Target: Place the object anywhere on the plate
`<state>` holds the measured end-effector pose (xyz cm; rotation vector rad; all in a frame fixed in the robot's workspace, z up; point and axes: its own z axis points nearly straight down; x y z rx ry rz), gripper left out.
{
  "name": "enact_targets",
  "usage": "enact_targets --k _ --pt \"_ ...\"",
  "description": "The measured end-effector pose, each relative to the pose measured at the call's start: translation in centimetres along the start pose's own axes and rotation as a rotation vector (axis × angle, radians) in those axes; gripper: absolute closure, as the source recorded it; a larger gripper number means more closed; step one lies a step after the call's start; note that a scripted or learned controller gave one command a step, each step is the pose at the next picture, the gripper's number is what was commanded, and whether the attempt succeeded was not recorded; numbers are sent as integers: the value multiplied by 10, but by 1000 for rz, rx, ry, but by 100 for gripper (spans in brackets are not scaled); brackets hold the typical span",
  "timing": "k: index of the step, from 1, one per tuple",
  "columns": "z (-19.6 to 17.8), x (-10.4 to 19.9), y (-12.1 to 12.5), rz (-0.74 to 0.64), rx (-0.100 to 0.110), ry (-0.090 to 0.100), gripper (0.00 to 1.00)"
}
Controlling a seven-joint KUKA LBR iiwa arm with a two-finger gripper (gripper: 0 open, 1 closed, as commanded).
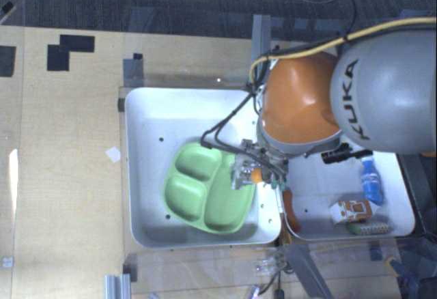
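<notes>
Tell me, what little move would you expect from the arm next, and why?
Probably a short drop straight down, then a release. The gripper hangs over the right edge of the green plate in the left bin, and something small and orange shows at its tip. Whether that thing is truly held is too small to tell, so this is a guess.

green divided plate (205, 190) flat in left bin (147, 154)
</notes>
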<state>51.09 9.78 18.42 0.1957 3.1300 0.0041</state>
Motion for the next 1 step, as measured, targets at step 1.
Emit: enact_targets --k 1 --pt "0 0 0 0 0 0 0"
